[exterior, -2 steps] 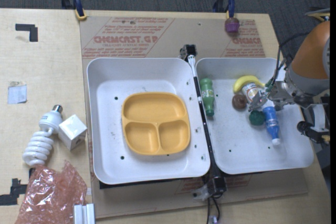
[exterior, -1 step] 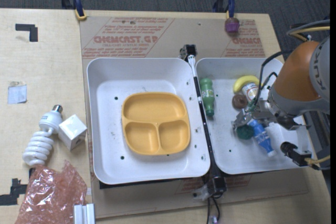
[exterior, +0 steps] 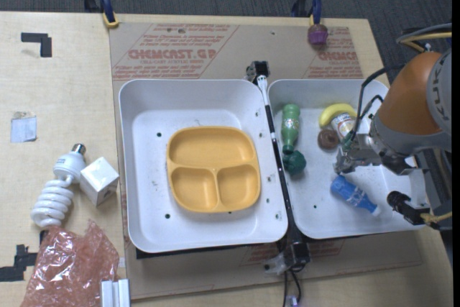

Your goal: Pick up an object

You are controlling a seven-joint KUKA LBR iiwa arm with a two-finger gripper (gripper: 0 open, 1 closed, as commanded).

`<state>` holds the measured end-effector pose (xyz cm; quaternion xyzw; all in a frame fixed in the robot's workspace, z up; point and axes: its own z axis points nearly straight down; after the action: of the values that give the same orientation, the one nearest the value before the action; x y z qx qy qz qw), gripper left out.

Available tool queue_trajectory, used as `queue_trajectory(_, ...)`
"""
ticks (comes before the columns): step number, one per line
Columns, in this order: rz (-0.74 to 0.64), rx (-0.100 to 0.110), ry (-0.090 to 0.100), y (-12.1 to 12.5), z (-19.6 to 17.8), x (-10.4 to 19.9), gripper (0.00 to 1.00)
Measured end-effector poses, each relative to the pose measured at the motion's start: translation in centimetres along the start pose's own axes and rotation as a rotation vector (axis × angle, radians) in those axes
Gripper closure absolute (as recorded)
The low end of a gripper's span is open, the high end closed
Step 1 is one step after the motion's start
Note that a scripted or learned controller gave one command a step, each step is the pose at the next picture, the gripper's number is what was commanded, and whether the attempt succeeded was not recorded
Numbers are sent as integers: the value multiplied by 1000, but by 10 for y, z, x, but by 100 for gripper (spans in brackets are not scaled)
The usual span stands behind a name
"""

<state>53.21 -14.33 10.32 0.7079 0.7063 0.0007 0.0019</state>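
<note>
On a bench with 2 white bins, the gripper (exterior: 346,158), its state impossible to tell, hovers in the right bin (exterior: 316,216) above the blue bottle (exterior: 353,195), so it should descend squarely across the bottle's narrow width.

Brown protective sheet (exterior: 180,47) beneath the two bins, printed in red with the repeated brand name "CHEMCAST GP", legible at upper left and partly repeated at upper right; the smaller red lines beneath it are too fine to read.
</note>
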Motion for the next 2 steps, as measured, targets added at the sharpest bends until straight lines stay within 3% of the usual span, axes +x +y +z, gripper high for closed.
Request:
queue_trajectory(1,0,0,0,0,0,0,0)
queue_trajectory(2,0,4,2,-55,11,31,0)
